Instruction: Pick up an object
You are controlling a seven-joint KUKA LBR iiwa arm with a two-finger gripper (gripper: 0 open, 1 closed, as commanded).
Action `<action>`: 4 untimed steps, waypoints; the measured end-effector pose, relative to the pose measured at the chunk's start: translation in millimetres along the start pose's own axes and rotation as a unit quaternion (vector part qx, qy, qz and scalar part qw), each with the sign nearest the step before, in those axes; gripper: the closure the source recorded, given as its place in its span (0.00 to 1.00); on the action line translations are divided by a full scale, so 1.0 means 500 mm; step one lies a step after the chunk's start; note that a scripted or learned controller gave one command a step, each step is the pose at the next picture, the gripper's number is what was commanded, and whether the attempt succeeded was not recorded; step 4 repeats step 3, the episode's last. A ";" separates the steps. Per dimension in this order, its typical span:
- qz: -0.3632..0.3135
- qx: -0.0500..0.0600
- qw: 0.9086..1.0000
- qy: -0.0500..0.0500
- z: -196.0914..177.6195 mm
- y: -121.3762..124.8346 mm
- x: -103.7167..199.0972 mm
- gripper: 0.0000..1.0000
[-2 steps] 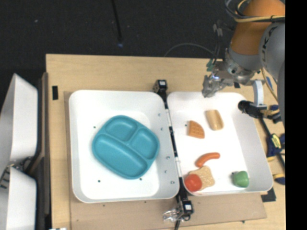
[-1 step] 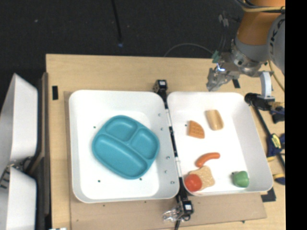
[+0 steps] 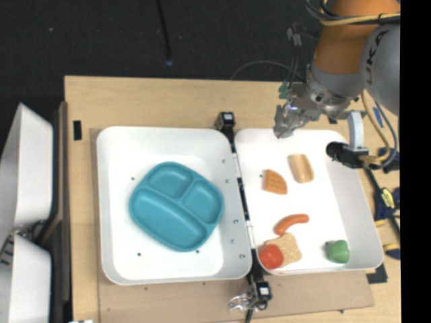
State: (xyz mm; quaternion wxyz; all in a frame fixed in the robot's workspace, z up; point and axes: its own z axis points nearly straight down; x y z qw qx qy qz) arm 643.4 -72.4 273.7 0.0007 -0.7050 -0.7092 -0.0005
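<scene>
Gripper: in the camera view the gripper hung at about 1 o'clock of the frame, over the far rim of the right bin, with nothing seen between its tips; whether it was open or closed could not be told.
Arm: the grey arm with its orange band came in from 2 o'clock, above the gripper.
Right bin: it held six small objects, all apart from the gripper.
Bread roll: the tan roll lay nearest the gripper, at 5 o'clock of it.
Waffle: the orange waffle piece sat just beside the roll, at its 8 o'clock.
Sausage: the red-orange sausage lay at 6 o'clock of the waffle.
Cracker and tomato: the tan cracker touched the red tomato at the bin's near left corner.
Green object: a green piece lay at the near right corner.
Left bin: the left bin bore a blue divided plate at its middle.
</scene>
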 end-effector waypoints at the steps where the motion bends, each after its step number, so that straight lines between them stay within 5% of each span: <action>1: 0.000 0.000 1.000 -0.001 0.015 -0.021 0.108 1.00; 3: -0.001 0.000 1.000 0.000 0.038 -0.088 0.285 1.00; 4: -0.001 0.000 1.000 0.000 0.038 -0.088 0.285 1.00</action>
